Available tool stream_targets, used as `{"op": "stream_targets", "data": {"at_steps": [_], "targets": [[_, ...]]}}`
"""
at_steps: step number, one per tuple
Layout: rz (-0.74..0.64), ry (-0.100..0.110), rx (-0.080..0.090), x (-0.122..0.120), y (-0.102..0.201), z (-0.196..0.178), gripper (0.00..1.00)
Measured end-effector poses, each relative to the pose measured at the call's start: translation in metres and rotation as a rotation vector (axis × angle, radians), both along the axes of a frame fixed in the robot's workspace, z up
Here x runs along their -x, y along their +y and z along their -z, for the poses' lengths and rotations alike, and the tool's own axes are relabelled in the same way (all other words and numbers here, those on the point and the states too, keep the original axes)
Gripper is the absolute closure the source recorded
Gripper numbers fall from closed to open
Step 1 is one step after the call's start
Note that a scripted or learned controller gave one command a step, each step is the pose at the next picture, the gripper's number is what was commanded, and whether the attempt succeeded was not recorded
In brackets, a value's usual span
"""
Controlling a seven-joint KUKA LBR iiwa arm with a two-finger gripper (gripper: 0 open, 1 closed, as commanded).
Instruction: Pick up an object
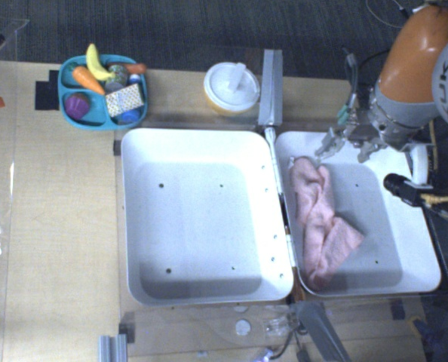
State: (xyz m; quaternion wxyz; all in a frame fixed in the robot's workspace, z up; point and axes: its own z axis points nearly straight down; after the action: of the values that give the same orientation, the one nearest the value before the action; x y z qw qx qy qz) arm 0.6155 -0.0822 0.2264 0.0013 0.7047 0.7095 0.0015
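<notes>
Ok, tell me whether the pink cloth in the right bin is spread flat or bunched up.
Bunched up. The pink cloth lies crumpled in a long, rumpled heap along the left side of the right bin, with folds and ridges across it rather than a flat sheet.

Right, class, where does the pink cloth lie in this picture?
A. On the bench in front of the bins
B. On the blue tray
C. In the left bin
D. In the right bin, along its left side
D: the pink cloth lies crumpled inside the right bin, stretched along its left wall, next to the divider between the two bins.
</notes>
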Motion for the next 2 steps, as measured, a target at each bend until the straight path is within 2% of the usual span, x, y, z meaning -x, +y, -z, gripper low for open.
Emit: {"op": "stream_targets", "data": {"at_steps": [1,2], "targets": [[-0.153,-0.007,0.002,-0.026,-0.027,0.129,0.0],[-0.248,-0.011,0.003,0.034,-0.021,0.136,0.0]]}}
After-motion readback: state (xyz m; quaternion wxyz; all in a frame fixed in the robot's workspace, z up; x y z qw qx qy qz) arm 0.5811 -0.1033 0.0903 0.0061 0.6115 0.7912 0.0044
